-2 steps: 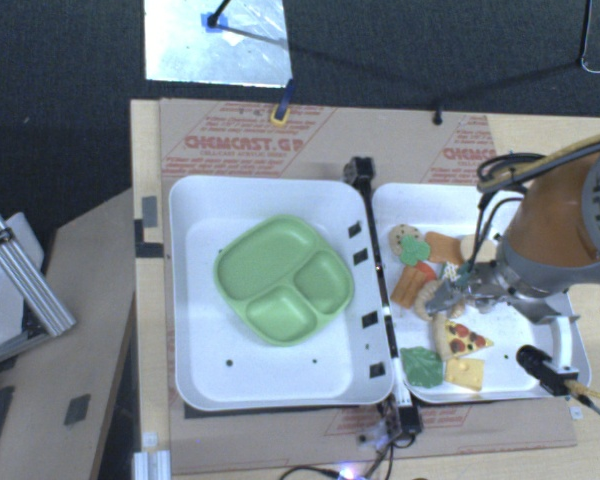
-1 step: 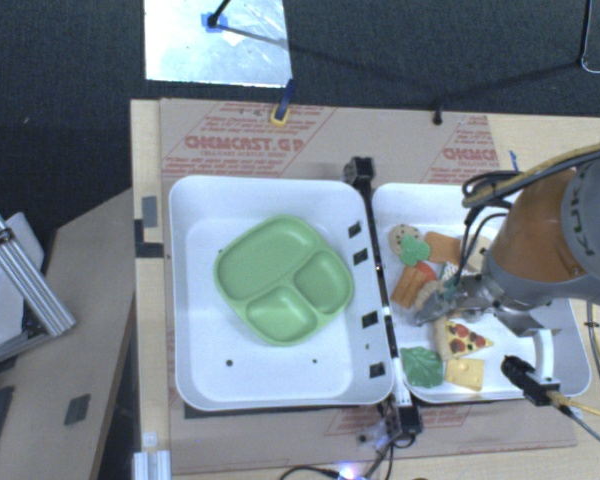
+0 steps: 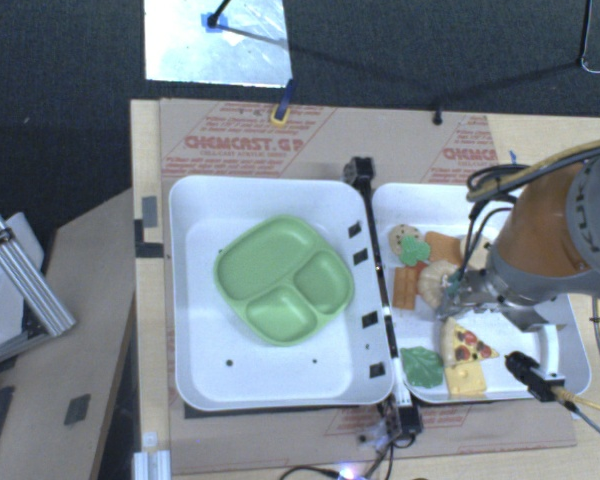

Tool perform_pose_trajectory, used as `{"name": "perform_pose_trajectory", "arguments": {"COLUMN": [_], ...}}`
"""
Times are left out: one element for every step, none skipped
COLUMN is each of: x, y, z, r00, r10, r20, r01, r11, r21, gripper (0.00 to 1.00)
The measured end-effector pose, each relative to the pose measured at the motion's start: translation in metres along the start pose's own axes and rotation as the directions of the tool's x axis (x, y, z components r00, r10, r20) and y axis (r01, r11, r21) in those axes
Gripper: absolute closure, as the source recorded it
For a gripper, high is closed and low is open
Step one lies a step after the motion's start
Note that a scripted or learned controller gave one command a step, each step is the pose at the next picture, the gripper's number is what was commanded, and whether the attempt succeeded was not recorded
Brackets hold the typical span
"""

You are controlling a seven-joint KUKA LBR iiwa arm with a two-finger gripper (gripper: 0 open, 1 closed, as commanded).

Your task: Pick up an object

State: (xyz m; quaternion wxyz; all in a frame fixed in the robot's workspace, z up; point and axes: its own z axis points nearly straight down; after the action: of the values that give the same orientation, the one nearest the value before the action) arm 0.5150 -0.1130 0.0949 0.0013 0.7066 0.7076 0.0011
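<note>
Nearest the camera, along the bottom rim of the right shallow white bin [image 3: 578, 363], lay a yellow wedge of toy cheese [image 3: 466, 378] with a leafy green toy vegetable [image 3: 421, 366] just beside it on the side toward the divider. Touching the cheese from above was a triangular toy pizza slice with red dots [image 3: 469, 343]. A black and white fitting [image 3: 532, 368] hung from the arm over the bin's lower right corner.

A little farther in, the two-finger gripper [image 3: 454, 293] of the grey arm with the orange band [image 3: 548, 230] was down among the food in the middle of the right bin. Its tip sat at the edge of a pale round toy bun [image 3: 434, 280], just above the pizza slice. The fingers were small and blurred against the bun, so I could not tell whether they were parted or closed, nor whether anything sat between them. Beside the bun stood an orange rectangular toy waffle [image 3: 405, 288].

Farther still lay a green toy broccoli floret [image 3: 414, 252], a speckled beige toy cookie [image 3: 405, 235] and an orange-brown toy piece [image 3: 443, 245], close together.

In the left shallow white bin [image 3: 195, 368] rested a light green three-compartment plastic plate [image 3: 284, 279]. Beyond the bins, a silvery foil sheet [image 3: 218, 28] lay on the dark floor.
</note>
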Motion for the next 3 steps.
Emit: {"name": "perform_pose_trajectory", "arguments": {"x": [0.003,0.007,0.007], "y": [0.005,-0.001,0.0], "z": [-0.063,-0.114,-0.131], "r00": [1.0,1.0,1.0], "r10": [-0.003,-0.003,-0.003], "r20": [0.001,0.001,0.0], "r01": [0.003,0.003,0.003], "r11": [1.0,1.0,1.0], "r21": [-0.004,-0.003,-0.001], "gripper": [1.0,1.0,1.0]}}
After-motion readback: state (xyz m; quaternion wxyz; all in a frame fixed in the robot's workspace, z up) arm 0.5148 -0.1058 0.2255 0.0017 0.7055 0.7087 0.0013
